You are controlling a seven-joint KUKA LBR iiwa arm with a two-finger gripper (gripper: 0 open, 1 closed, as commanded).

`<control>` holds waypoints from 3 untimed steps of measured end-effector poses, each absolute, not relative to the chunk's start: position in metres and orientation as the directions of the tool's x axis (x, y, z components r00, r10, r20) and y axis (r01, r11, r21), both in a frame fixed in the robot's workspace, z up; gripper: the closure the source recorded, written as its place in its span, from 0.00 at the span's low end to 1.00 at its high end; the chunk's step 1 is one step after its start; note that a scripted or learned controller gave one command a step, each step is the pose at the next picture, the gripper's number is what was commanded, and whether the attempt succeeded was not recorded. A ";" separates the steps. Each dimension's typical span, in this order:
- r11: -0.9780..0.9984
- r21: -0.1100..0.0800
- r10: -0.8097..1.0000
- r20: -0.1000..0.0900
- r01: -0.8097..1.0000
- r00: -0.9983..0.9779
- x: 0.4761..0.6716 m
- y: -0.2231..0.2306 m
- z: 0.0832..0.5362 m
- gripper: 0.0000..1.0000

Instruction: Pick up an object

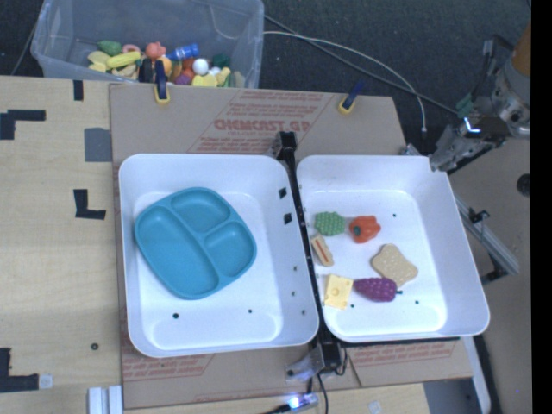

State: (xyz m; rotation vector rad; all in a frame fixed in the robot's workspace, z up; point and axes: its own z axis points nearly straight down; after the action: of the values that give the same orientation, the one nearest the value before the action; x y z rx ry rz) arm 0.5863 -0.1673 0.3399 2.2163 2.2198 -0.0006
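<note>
Landmark: the black clamp strip (297,231) running between the two bins; all places below are given from it.
Left bin (151,317): shallow, white, touching the strip on its left side.
Blue plate (195,241): three-compartment plate lying flat in the left bin, well to the left of the strip, set at a slant.
Right bin (448,257): shallow, white, touching the strip on its right side; it holds six small toy foods.
Green toy (329,223): knobbly piece, just right of the strip, about mid-length.
Red-orange toy (365,228): pepper-like piece, touching or nearly touching the green toy on the side away from the strip.
Hot-dog toy (322,250): small and narrow, nearest the strip of all — just below the green toy.
Yellow cheese wedge (337,291): near the strip, toward its lower end.
Purple grapes (375,289): just beyond the cheese wedge, away from the strip.
Bread slice (394,265): tan, just above the grapes, further from the strip.
Gripper (448,153): above the right bin's upper right corner, well apart from the strip and from every toy; nothing seen held. Spread of the hand — cannot tell, the outline is blurred.
Clear tub (233,24): beyond the strip's upper end, to the left, holding mixed coloured toys.
Cardboard sheet (259,123): under both bins, printed in red.
</note>
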 end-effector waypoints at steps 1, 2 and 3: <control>0.001 -0.006 1.000 0.001 1.000 -0.001 0.551 -0.128 0.279 1.00; -0.002 0.005 1.000 -0.004 1.000 0.002 0.557 -0.186 0.351 1.00; -0.001 -0.006 1.000 0.001 1.000 0.001 0.516 -0.160 0.303 1.00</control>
State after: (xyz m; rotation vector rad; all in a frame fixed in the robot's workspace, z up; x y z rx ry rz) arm 0.5156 -0.1599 0.3028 2.2258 2.2240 -0.0053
